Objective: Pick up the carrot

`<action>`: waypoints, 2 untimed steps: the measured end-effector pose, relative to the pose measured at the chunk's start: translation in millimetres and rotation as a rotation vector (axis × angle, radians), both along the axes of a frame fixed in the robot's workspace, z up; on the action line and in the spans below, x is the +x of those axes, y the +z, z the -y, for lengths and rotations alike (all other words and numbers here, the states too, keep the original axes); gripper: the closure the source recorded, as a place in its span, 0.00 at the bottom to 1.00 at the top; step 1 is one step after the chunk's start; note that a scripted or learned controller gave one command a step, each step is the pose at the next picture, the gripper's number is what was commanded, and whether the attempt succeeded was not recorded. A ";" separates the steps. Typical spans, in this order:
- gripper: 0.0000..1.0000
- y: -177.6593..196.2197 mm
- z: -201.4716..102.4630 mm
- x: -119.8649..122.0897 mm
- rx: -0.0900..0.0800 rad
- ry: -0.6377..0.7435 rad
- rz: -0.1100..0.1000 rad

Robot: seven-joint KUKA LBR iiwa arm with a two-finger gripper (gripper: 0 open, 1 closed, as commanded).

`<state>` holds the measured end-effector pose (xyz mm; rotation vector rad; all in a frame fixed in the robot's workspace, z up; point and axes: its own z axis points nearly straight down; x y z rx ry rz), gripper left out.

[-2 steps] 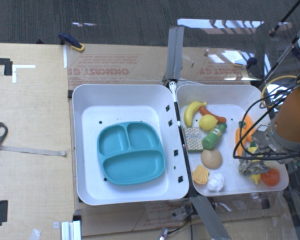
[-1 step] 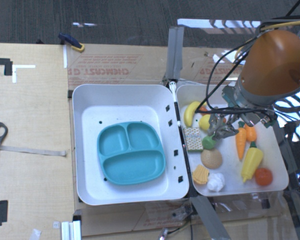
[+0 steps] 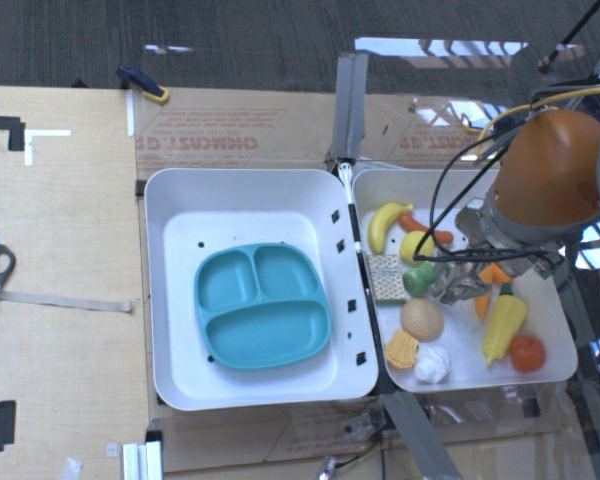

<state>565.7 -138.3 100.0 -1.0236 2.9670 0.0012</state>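
Note:
The right bin [image 3: 550,298] holds several toy foods. An orange piece that looks like the carrot [image 3: 494,274] lies in its middle right. It is partly hidden by the arm's wrist and by a yellow corn cob [image 3: 503,326], and more of the same orange [image 3: 481,307] shows just below it. My gripper [image 3: 458,286] hangs low in the bin just left of that orange piece, between it and a green vegetable [image 3: 418,278]. The grey wrist and black cables cover the gripper tip.
Around the gripper lie a banana [image 3: 384,224], a slim red-orange piece [image 3: 426,230], a yellow fruit [image 3: 417,247], a cracker [image 3: 386,277], a brown potato [image 3: 421,319], a white garlic [image 3: 432,365] and a tomato [image 3: 527,353]. The left bin [image 3: 170,298] holds a blue divided plate [image 3: 264,306].

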 end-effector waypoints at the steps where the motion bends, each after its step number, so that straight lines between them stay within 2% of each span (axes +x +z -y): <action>1: 1.00 90.1 16.2 35.7 0.000 0.062 0.004; 2: 1.00 2.6 82.8 -10.7 0.000 0.294 0.000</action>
